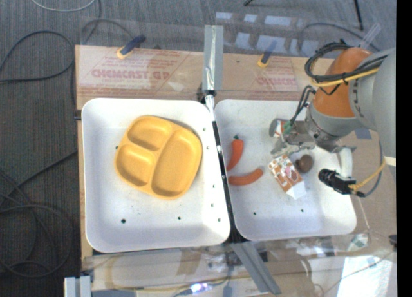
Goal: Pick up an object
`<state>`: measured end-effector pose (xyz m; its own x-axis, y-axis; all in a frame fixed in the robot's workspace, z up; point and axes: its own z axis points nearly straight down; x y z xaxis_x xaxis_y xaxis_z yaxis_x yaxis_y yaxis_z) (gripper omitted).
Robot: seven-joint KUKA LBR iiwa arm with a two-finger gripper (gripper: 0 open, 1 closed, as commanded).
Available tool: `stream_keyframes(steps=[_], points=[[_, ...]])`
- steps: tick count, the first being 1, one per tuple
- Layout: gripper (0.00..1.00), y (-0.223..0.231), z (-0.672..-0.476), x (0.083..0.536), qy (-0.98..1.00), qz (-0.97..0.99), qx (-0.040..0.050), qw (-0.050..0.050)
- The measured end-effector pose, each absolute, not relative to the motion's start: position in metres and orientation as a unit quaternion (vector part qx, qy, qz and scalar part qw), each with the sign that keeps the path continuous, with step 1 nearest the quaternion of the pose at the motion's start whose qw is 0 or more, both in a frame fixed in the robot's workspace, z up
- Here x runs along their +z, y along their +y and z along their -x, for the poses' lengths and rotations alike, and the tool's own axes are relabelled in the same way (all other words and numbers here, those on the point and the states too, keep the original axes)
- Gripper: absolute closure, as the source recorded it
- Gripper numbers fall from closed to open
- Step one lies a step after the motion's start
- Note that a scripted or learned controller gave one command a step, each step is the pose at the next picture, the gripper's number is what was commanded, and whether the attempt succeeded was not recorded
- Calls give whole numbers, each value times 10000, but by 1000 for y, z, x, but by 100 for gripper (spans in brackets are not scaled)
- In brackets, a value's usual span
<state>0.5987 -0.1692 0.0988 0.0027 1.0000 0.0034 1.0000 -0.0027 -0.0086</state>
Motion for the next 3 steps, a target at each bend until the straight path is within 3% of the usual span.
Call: stream_keyframes(steps=[1,2,3], points=[[100,-157,-596,90,-5340,8454,-23,-36],[100,-202,-569,90,-4460,8950,-66,-33],[0,-195,-572,91,-4500,8930,-94,-8]])
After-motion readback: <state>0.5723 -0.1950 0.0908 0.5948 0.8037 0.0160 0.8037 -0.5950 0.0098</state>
